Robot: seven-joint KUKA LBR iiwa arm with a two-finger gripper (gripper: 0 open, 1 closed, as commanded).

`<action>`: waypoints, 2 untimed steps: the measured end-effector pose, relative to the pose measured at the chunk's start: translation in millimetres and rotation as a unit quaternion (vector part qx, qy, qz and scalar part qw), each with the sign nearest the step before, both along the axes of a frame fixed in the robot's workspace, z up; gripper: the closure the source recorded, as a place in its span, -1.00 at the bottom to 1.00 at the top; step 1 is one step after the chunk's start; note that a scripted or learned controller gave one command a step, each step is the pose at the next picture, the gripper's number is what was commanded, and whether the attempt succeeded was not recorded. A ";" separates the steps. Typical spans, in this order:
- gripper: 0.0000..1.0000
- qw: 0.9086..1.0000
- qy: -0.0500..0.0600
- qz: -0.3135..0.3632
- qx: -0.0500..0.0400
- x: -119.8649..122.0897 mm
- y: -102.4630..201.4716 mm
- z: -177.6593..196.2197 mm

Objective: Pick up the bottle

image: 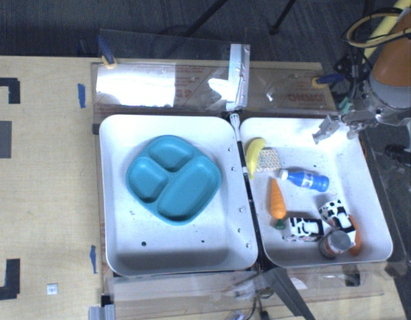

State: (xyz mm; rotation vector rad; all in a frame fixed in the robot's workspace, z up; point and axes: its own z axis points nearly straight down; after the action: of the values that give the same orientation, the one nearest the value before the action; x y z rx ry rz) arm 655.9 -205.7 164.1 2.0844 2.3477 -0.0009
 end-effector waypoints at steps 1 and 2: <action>-1.00 0.993 0.004 -0.119 0.002 -47.9 40.1 -57.6; -1.00 0.956 -0.001 -0.292 0.002 -92.1 62.3 -78.0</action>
State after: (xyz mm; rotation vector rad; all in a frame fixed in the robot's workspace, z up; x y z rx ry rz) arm 563.8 -143.4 86.1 2.6796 1.6367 0.0047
